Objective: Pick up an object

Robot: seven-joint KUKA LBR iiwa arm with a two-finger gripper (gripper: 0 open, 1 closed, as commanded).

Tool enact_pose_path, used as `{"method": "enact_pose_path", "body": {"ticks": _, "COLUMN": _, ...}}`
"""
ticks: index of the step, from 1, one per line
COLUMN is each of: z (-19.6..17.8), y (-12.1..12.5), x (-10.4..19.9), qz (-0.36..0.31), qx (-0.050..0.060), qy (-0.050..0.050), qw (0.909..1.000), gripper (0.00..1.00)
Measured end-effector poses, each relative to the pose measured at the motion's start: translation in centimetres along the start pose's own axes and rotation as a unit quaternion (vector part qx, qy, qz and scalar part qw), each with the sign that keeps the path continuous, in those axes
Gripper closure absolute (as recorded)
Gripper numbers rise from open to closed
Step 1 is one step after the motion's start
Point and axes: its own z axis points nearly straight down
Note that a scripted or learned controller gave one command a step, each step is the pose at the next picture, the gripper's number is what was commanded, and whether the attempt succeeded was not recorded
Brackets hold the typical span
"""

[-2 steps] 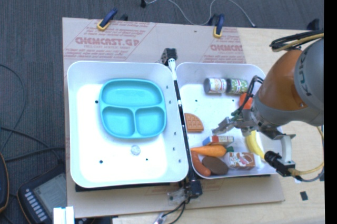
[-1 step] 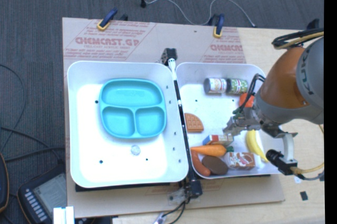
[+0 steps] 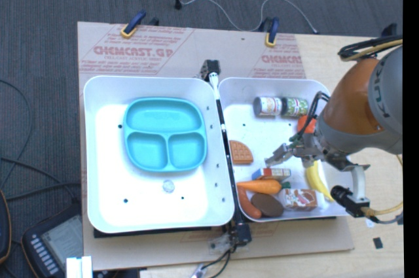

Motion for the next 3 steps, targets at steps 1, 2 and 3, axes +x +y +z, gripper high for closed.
{"method": "enact_pose_path", "body": {"ticks": 1, "z": 3.8, "y": -1.8, "x": 1.9, "qz": 0.001, "qx": 0.001, "qy": -0.001, "qw": 1.0, "gripper": 0.0}}
{"method": "enact_pose_path", "body": {"ticks": 2, "z": 2.8, "y": -1.7, "x": 1.9, "qz": 0.001, "qx": -0.001, "qy": -0.001, "qw": 1.0, "gripper": 1.0}}
{"method": "enact_pose_path", "body": {"ticks": 3, "z": -1.6, "y": -2.0, "x": -4.5, "qz": 0.001, "qx": 0.005, "qy": 0.001, "qw": 1.0, "gripper": 1.0}}
